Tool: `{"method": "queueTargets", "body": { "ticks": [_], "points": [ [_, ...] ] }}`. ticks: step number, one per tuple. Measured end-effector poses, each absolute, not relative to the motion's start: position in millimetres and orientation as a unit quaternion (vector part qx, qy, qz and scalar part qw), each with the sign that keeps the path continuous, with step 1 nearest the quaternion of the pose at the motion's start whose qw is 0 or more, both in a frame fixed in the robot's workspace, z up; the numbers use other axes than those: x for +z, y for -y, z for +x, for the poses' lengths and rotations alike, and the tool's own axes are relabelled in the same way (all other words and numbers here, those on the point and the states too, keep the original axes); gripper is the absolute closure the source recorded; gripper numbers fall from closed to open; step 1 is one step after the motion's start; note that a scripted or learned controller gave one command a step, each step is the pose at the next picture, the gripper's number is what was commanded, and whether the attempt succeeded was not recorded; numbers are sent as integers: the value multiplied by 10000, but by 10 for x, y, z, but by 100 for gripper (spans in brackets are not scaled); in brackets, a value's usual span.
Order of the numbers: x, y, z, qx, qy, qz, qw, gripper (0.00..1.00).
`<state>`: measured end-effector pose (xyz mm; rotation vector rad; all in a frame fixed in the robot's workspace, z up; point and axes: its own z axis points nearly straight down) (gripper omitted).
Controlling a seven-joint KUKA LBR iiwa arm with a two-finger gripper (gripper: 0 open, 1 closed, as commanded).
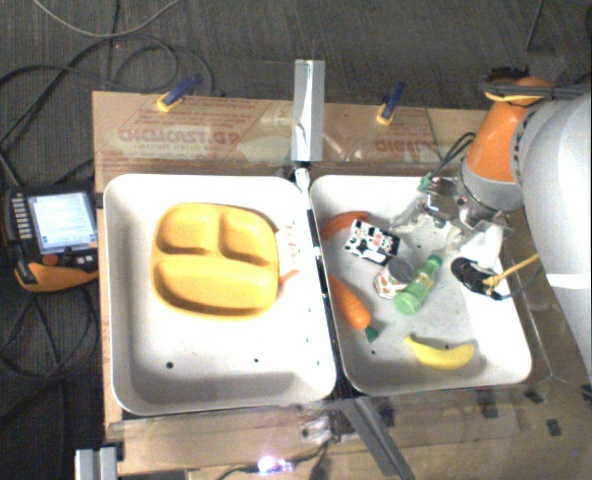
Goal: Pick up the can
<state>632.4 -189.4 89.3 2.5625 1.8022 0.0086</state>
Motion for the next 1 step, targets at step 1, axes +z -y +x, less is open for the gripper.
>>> {"method": "queueTargets", "body": {
  "ticks": [1],
  "points": [
    [895, 1333, 5901, 15, -5681, 8230, 40, 0]
  ]
}}
